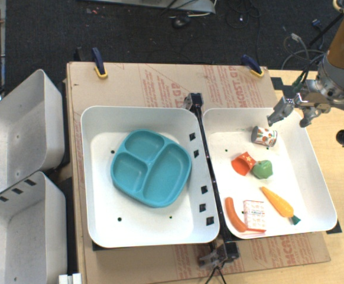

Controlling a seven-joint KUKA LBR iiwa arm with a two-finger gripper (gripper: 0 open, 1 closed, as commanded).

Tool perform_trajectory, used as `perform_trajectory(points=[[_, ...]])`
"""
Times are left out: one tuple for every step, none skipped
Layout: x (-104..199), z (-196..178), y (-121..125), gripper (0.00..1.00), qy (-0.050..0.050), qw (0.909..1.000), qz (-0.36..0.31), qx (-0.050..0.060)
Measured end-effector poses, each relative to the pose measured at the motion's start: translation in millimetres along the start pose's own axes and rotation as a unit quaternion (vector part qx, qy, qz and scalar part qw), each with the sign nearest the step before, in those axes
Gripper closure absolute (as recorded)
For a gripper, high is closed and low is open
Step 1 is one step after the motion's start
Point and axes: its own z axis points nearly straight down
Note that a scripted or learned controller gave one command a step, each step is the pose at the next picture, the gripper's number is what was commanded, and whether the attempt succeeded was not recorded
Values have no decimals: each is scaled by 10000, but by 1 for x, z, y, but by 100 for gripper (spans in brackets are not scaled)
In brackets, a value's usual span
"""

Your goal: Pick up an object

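Teal divided plate [151,167]: smooth plastic, slight sheen. Both white bins [95,176] smooth, semi-gloss plastic. Bench board [160,81] at 12 o'clock: matt brown cardboard, red print. Carrot [278,203], green ball [263,169], orange piece [242,162]: shiny toy plastic. Small packet [255,214] at 5 o'clock looks like printed paper. Gripper [291,116]: grey bare metal.

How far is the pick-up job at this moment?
Nothing is picked yet. The claw hangs open over the right bin, near the small can, holding nothing. The carrot, green ball and other items still lie inside. Grasping and lifting remain.
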Motion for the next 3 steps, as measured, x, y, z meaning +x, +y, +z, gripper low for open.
perform_trajectory(points=[[1,-8,2,0,-13,10000,-13,-63],[6,55,3,0,-4,10000,-9,-36],[16,112,0,0,-2,10000,-6,-35]])
